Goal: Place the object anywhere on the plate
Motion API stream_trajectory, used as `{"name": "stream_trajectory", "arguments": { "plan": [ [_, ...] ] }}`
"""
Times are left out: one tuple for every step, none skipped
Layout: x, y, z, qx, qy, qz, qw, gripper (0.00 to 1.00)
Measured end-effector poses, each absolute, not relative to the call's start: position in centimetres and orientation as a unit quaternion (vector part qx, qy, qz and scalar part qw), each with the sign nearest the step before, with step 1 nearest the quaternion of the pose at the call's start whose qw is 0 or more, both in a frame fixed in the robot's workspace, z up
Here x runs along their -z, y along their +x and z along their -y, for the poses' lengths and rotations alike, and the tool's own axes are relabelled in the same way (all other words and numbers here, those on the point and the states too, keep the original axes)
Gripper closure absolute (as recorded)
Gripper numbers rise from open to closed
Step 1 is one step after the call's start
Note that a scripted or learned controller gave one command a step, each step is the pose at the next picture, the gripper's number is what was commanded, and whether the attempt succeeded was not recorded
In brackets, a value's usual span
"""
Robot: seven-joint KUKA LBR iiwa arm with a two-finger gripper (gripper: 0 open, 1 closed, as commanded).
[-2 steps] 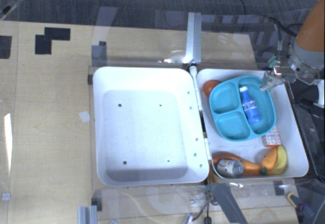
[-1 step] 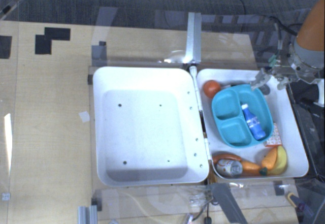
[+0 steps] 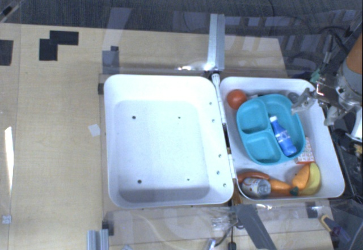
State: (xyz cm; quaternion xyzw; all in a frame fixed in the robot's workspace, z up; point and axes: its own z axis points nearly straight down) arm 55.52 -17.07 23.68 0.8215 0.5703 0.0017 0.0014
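Jaws (image 3: pixel 309 98) are hovering over the far right corner of the right bin (image 3: pixel 334 183), and I am unable to tell whether they are apart or together. I am seeing a blue bottle (image 3: pixel 283 137) already lying on the blue plate (image 3: pixel 253 121), to the near left of the jaws. Its long axis is running far-left to near-right, with the white cap pointing toward the far side. I am judging the placement as done.

Arm (image 3: pixel 347 81) enters from right, wrist low; pincer (image 3: pixel 302 101) points left, 1 finger visible.
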Motion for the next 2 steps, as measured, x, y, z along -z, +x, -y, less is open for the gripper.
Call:
{"name": "stream_trajectory", "arguments": {
  "plan": [
    [-26.7,53.7,12.2,-0.0013,0.875,-0.485,0.001,0.00],
    [-27.3,48.7,7.1,-0.0008,0.940,-0.340,0.000,0.00]
  ]
}}
